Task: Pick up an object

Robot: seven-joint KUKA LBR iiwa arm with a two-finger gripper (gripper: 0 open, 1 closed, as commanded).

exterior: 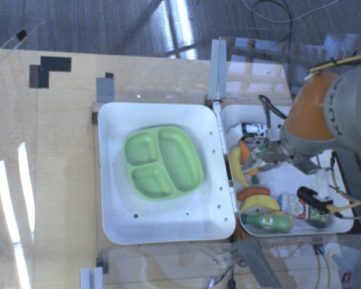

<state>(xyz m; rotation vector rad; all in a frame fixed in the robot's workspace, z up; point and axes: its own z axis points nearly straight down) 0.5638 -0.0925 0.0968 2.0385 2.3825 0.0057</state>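
The gripper (pixel 257 161) hung low in the right bin (pixel 343 226), just right of the divider. Whether it was apart or together could not be told. A banana (pixel 236 164) lay immediately divider-side of it, long axis running along the divider, probably the nearest pick.

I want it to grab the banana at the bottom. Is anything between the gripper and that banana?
Yes. A red sausage-shaped toy lies between the gripper and the lower banana, right above the banana. A green bottle lies on the banana's other side.
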